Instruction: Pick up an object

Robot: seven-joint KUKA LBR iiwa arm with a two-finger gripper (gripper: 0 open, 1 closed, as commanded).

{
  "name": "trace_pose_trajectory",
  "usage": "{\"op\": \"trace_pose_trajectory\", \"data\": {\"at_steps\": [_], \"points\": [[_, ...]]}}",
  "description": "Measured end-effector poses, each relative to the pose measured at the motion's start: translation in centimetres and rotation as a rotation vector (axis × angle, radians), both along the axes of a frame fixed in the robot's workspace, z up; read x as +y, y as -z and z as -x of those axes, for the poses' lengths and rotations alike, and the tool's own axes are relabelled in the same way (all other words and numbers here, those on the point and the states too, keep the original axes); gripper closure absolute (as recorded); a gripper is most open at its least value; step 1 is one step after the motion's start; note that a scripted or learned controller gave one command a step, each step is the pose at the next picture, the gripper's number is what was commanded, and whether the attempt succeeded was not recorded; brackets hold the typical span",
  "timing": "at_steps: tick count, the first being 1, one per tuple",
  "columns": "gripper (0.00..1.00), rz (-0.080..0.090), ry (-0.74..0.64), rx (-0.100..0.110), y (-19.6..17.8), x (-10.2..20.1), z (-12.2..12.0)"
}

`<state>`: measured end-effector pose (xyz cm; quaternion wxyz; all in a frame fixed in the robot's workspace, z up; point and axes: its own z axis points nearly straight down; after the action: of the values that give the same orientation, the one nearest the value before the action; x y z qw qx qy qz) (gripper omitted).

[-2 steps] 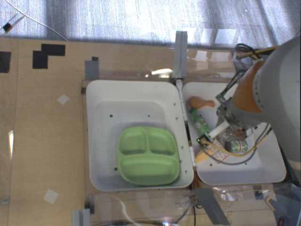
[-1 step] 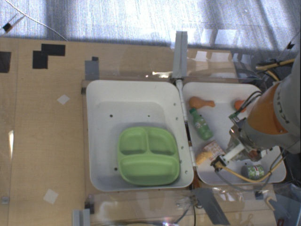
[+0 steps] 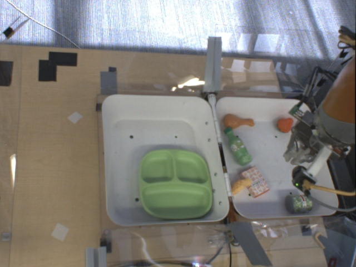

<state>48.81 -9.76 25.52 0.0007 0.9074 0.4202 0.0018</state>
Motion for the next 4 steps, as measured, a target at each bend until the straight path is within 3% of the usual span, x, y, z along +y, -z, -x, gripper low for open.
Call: {"op": "trace_pose_trajectory", "data": {"at_steps": [1,2,3,4], "points": [[1.0,0.0,0.115,0.004,4.9,3.4,-9.1],[1.0,0.0,0.252,0.004,11.3,1.4,-10.8],[1.0,0.0,0.244,-0.005,16.7,-2.9,-12.3],[1.0,-0.004,0.25,-0.006,16.5,1.4,-0.2]]}}
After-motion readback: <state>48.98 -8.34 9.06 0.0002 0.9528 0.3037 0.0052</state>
